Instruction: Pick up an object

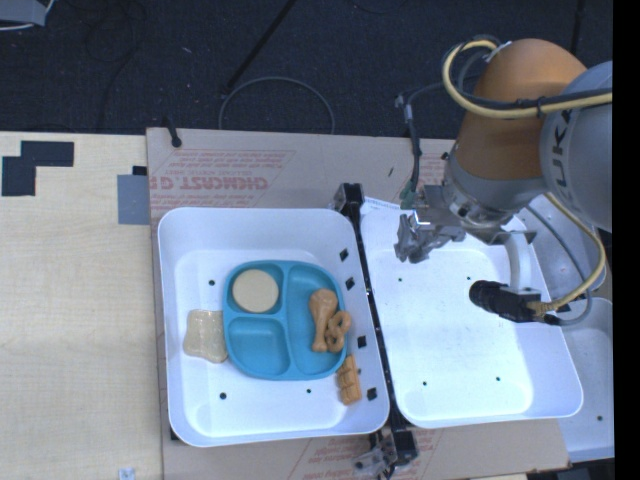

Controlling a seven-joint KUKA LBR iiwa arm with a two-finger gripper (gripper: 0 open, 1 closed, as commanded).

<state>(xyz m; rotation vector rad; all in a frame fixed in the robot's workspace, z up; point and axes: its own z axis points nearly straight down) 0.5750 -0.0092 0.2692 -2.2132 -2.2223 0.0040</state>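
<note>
Inside the left bin (175, 268), a blue tray (275, 353) with three compartments is seen. A round tan disc (255, 290) is set in its upper-left compartment, and a knobbly tan piece (327, 318) is laid in its right one. A pale slab (205, 335) is found just left of the tray, touching its edge, and a small brown chunk (348, 379) just below its right corner. Over the right bin (540, 398), near its upper-left corner, the gripper (413, 242) is held; whether it is open cannot be told, and nothing is seen in it.
</note>
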